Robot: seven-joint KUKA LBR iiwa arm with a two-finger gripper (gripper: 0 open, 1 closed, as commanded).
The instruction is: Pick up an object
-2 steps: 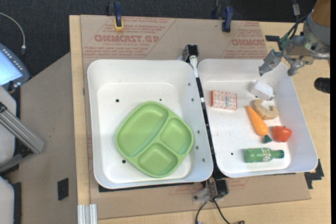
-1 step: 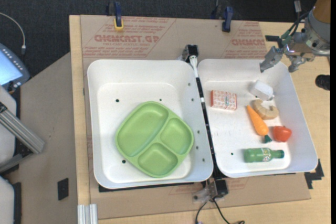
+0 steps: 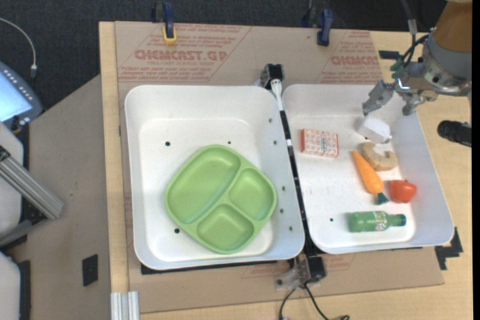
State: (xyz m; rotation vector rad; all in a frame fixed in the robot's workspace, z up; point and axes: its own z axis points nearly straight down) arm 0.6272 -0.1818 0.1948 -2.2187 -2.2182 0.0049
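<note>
Two bins: I see them side by side on my feed, the left bin (image 3: 142, 161) and the right bin (image 3: 427, 168), both shallow and white.
Left bin contents: a green divided plate (image 3: 220, 198) lying flat, toward the near side.
Right bin contents: a small pink-and-white box (image 3: 319, 143), a white object (image 3: 375, 130), a tan piece (image 3: 381, 157), an orange carrot (image 3: 368, 173), a red tomato-like piece (image 3: 403, 191) and a green bottle (image 3: 375, 221) on its side.
Layout: the box sits apart, nearer the divider; the white object, tan piece, carrot and red piece cluster close together; the bottle lies nearest the front edge.
Arm: it reaches in from the right, over the far right corner of the right bin.
Gripper (image 3: 391, 97): hanging above the white object; its fingers look spread apart, with nothing between them.
Task status: from what I see, no object is picked up; all lie in the bin.
</note>
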